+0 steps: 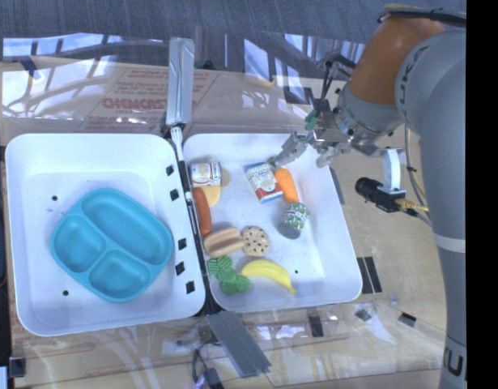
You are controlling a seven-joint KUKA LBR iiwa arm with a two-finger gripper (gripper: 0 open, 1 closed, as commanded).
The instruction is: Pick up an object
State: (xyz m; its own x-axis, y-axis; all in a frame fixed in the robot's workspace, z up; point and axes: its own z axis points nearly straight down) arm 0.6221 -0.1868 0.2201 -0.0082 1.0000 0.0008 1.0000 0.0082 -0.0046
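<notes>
The right bin (334,254) holds several toy foods. An orange carrot (287,185) lies next to a small carton (263,180) near the bin's far side. My gripper (291,150) hangs just above the carrot's upper end, at the bin's far right corner, with nothing visibly held. Lower down are a green-and-white can (294,217), a cookie (254,239), a bun (223,241), a banana (268,274) and a leafy green piece (229,275). A small jar (205,173) and a sausage (202,209) lie along the bin's left wall.
The left bin (30,168) holds a blue divided plate (111,243). A grey strip (180,79) runs behind the seam between the bins. The arm's orange band (394,51) and cabling (382,191) overhang the right bin's far right edge.
</notes>
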